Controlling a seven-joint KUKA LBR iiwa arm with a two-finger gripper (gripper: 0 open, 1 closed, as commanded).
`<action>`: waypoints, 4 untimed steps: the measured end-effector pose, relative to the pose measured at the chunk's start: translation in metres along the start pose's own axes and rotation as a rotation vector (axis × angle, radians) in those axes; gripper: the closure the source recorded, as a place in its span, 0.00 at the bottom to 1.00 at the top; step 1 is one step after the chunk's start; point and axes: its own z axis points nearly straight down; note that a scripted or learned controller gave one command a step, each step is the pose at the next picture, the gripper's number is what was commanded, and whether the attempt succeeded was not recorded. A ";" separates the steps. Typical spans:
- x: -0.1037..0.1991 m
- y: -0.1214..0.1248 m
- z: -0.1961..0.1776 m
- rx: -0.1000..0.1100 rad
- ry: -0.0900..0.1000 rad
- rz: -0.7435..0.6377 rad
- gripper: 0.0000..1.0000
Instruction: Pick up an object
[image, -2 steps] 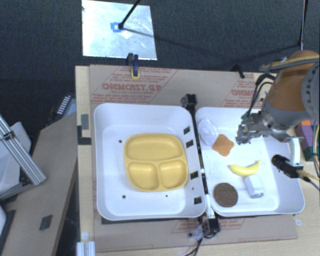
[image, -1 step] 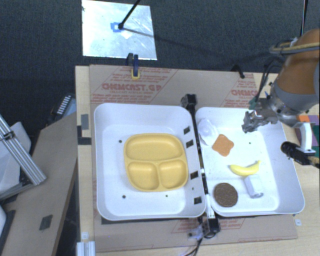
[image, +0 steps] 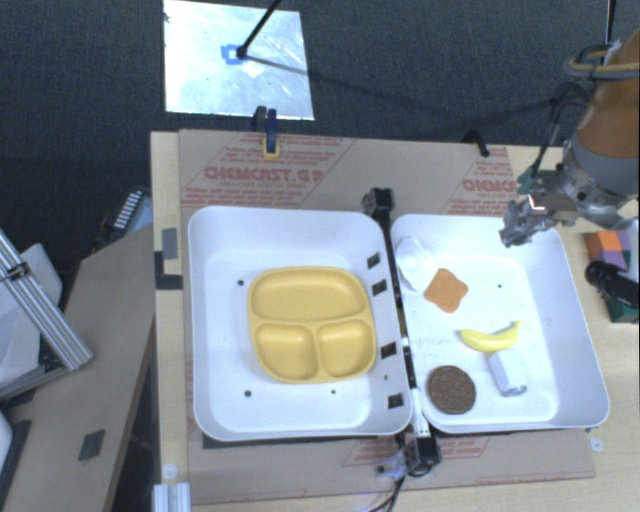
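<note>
Dark carpet all round, with a shiny sheet (image: 240, 60) lying at the far end. Nearer, a cardboard-topped bench (image: 300, 160), clipped at its far edge by a yellow clamp (image: 270, 138), probably to stop the board sliding. On the board, two white bins set edge to edge.

In the bin on the view's left (image: 220, 250): a yellow tray (image: 305, 325) with three compartments, flat in the middle, nothing in it.

In the right bin (image: 565, 300): the pickable things, scattered loosely and mostly apart from one another, likely so that each can be taken singly. Near the dividing edge, a white lump (image: 415, 262), with an orange piece (image: 446, 289) touching or just beside it. Nearer the camera, a banana (image: 490, 338), then a brown disc (image: 451, 389) and a grey cylinder (image: 507, 375) just below the banana's end.

Reaching in from the right, the arm (image: 610, 130), with the gripper (image: 515, 232) held over the right bin's far corner, well apart from every item. Too blurred to tell whether spread or pressed together; nothing visibly held. Judged as early in the try: poised above the bin, no target yet approached.
</note>
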 end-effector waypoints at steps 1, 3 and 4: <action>0.048 0.003 0.002 0.005 0.001 -0.001 1.00; 0.151 0.003 0.044 0.007 0.003 -0.003 1.00; 0.202 0.010 0.064 0.006 0.002 -0.003 1.00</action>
